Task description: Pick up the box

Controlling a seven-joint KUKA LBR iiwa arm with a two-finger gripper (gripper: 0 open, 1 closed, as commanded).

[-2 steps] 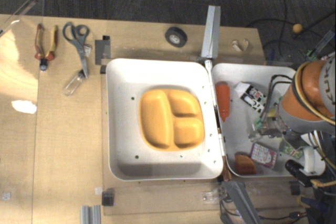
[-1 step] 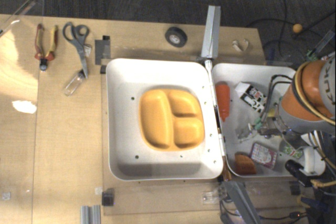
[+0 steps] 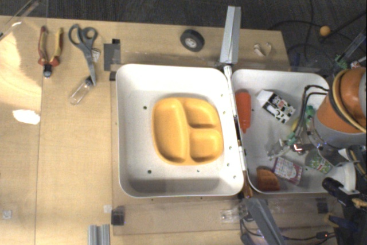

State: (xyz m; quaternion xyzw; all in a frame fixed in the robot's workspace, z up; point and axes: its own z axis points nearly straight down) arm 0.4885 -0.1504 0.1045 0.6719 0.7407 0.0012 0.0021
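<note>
A small white box (image 3: 276, 107) with black print lies tilted in the upper part of the right bin (image 3: 255, 78). A flat pinkish packet (image 3: 287, 170) rests near that bin's front wall. The gripper (image 3: 288, 146) hangs low over the middle of the right bin, below the white box and just above the pinkish packet. Nothing can be seen held in it. The grey arm with its orange band (image 3: 346, 101) comes in from the right and hides the bin's right side.
The right bin also holds an orange carrot-shaped object (image 3: 243, 110) by the left wall, a brown lump (image 3: 267, 178) at the front and a green-printed item (image 3: 319, 164). A yellow sectioned tray (image 3: 187, 128) sits in the left bin (image 3: 132, 123). Scissors (image 3: 86, 46), pliers (image 3: 49, 49) and a tape roll (image 3: 192, 40) lie on the bench.
</note>
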